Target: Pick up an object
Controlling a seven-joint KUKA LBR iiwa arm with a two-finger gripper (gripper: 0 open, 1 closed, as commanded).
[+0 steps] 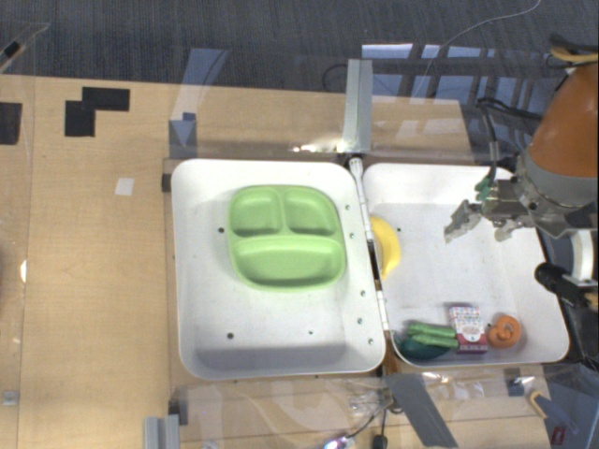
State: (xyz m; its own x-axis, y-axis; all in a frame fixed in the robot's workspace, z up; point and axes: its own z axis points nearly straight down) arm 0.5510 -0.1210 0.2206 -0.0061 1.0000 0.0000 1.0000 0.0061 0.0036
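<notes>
Hovering pincer (480, 223), fingers spread, seemingly holding nothing; banana (386, 244) well left, below.

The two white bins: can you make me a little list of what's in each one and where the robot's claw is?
left bin: a green divided plate, lying flat near the middle
right bin: yellow banana against the left wall; green thing, small red and white carton and orange round thing along the front edge
claw: over the right bin, toward its back right, fingers spread, nothing between them
things picked up: none
</notes>
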